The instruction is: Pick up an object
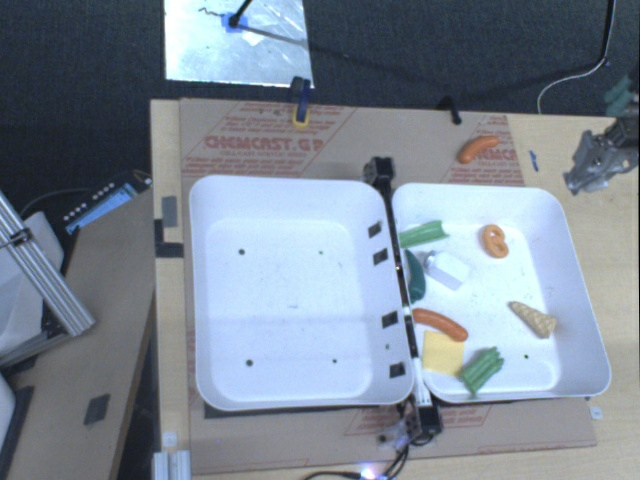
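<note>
My jaws point(597, 160) hang at the far right, outside the bins and above the bare tabletop point(560, 138), and from this slanted overhead look I cannot tell whether they stand apart or together; nothing shows between them. I judge this a waiting spot, off to the side so the camera gets an unblocked look at everything on offer.

All the candidates but one lie in the right bin point(575, 268). At its far left a green pepper point(422, 233) lies against the divider, with a small white block point(447, 269) just near of it. An orange ring point(493, 240) sits alone toward the far middle. A sausage point(440, 323) lies nearer, a yellow square point(443, 352) just beyond it toward the near rim, and a green leafy piece point(481, 369) beside that. A tan cone point(534, 318) rests toward the right wall. Another sausage point(479, 149) lies loose on the tabletop, beyond the bin's far rim.

The left bin point(200, 298) would take whatever I lift. The ring and the cone look the easiest picks to me, each standing apart from its neighbours; the pepper, hard by the divider, looks awkward.
</note>
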`<control>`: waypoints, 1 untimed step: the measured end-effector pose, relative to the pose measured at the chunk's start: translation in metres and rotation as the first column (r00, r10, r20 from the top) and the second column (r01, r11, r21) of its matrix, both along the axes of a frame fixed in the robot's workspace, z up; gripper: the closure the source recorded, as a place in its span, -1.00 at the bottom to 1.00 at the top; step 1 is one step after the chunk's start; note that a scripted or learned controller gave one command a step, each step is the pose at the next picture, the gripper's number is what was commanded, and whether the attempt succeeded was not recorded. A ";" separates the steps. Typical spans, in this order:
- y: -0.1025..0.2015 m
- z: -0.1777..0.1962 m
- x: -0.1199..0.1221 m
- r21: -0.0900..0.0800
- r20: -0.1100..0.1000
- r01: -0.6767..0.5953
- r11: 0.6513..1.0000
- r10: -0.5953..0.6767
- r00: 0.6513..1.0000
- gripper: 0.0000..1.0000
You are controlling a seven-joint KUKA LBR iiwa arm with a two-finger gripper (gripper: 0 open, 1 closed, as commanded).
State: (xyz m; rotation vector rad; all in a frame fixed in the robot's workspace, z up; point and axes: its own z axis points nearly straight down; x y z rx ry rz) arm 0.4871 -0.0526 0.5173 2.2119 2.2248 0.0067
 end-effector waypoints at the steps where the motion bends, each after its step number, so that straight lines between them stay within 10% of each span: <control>1: 0.017 0.019 0.000 0.000 -0.001 0.001 1.000 -0.001 1.000 1.00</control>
